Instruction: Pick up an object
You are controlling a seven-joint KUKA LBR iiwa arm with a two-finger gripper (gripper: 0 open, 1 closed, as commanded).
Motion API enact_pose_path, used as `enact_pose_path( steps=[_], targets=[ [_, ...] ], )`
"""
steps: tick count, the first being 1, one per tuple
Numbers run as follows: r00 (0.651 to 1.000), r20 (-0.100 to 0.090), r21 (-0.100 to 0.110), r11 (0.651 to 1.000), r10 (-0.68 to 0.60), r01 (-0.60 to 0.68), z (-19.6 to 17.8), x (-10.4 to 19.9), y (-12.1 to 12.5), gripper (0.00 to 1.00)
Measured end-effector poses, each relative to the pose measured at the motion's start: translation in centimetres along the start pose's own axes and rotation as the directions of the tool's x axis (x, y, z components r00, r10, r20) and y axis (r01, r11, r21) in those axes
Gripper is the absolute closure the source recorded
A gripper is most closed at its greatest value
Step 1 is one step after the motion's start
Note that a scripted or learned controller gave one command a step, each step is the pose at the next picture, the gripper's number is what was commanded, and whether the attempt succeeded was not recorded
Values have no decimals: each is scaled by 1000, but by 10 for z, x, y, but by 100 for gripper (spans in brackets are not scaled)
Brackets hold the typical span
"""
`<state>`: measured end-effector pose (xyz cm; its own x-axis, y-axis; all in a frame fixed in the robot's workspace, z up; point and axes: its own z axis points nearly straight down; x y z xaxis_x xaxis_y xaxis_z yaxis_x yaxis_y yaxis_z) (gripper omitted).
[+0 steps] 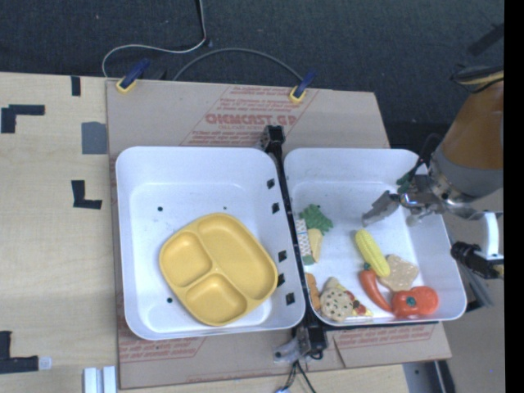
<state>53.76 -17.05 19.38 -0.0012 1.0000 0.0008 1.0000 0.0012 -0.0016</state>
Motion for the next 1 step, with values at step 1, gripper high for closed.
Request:
enact_pose_path(
  steps=[1],
  targets=[
    [1000, -3, 11, 1000, 0, 0, 100, 9, -5, 0]
  ],
)
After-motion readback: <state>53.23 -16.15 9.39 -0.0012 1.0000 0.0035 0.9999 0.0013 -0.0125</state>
